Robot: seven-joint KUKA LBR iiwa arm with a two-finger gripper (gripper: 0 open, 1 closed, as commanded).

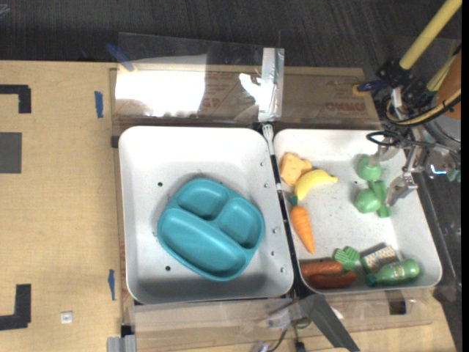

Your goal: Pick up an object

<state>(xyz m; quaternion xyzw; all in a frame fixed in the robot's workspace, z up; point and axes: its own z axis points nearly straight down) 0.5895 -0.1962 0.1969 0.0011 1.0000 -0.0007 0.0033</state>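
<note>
— Two white bins sat side by side on the counter (51, 196) in the camera view: the left bin (139, 160) held a teal divided plate (211, 228), the right bin (344, 139) the toys. Where was the tool?

— The tool (401, 188) hung at the right bin's far right side, just beside a green dumbbell-shaped toy (370, 185). Whether it was spread or closed could not be told, and nothing was seen in its hold.

— How would the grab go best?

— Probably by centring over that green toy's narrow middle, well apart from the banana (314, 182), carrot (302, 227) and green bottle (396, 271), then descending straight and closing gently.
</note>
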